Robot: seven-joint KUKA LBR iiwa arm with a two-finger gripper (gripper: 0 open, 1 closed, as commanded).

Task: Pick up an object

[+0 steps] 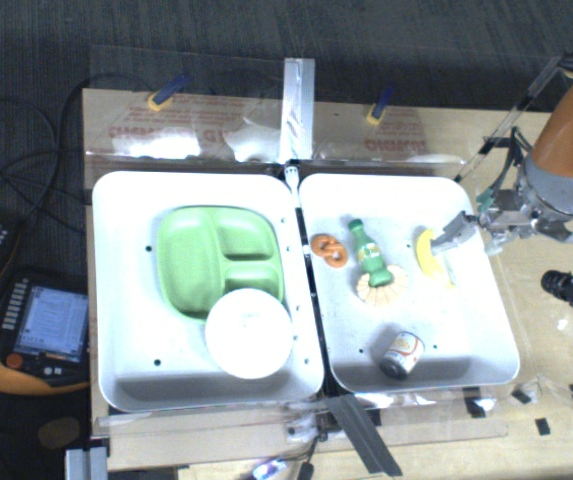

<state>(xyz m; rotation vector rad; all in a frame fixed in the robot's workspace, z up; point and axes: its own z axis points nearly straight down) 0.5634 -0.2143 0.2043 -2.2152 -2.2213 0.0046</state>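
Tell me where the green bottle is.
The green bottle lies in the right bin, between the orange pretzel and the yellow banana, just above the brush.

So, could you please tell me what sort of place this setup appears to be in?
Probably a robotics lab workbench for grasping trials: two white bins sit taped down side by side holding toy items like a green bottle, the arm's pincer reaches in, and a control pendant lies by loose cables.

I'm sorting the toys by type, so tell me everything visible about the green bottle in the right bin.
The green bottle is a small toy, plastic by its look, with a narrow neck, a light label band around its body and a darker cap end. It lies on its side on the right bin's floor, neck toward the back wall. Its base touches or overlaps a tan scallop-shaped toy; an orange pretzel-like toy lies just left.
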